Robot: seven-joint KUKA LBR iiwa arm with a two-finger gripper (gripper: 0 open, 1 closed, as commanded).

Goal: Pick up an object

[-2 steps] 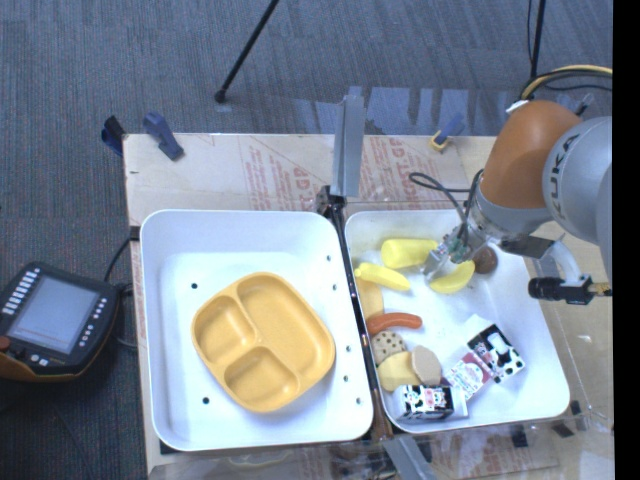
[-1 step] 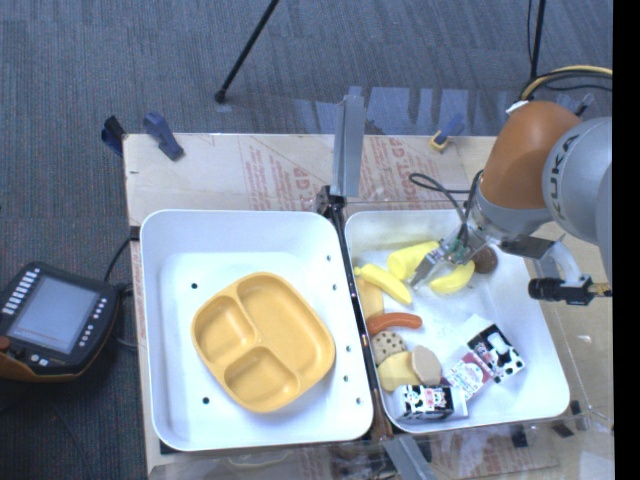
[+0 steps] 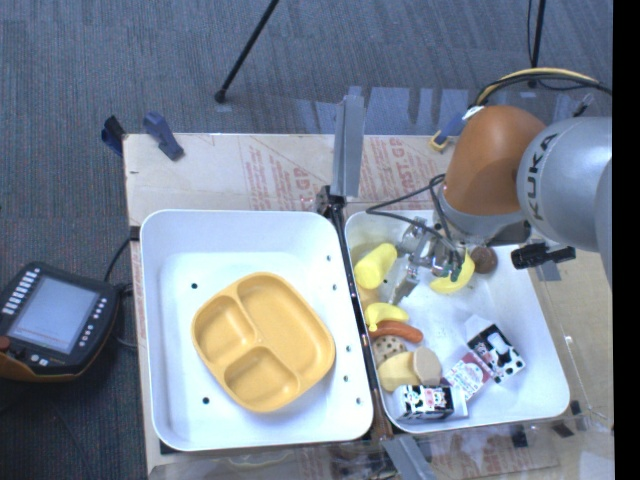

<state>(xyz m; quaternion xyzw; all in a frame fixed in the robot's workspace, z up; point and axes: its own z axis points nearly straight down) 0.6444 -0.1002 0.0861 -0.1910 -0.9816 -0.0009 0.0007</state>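
Object pile [image 3: 420, 353] heaped in the right bin [image 3: 545, 368], mostly against its left wall and near edge. Largest first: left bin [image 3: 170, 258] beside the right bin, carrying a yellow divided tray [image 3: 262, 340] with bare white floor all round it. Right bin's far-right floor open and white. Grey arm [image 3: 545, 178] reaching over the right bin's far edge. Gripper [image 3: 425, 263] low near the far-left corner of the right bin, beside a yellow cylinder [image 3: 375, 263] and a yellow piece [image 3: 452, 276]; open or closed, cannot tell. Cow-print carton [image 3: 497, 350] toward the middle, a second carton [image 3: 428, 400] at the near edge. Sausage [image 3: 398, 331] and cookie [image 3: 388, 348] tight to the left wall.
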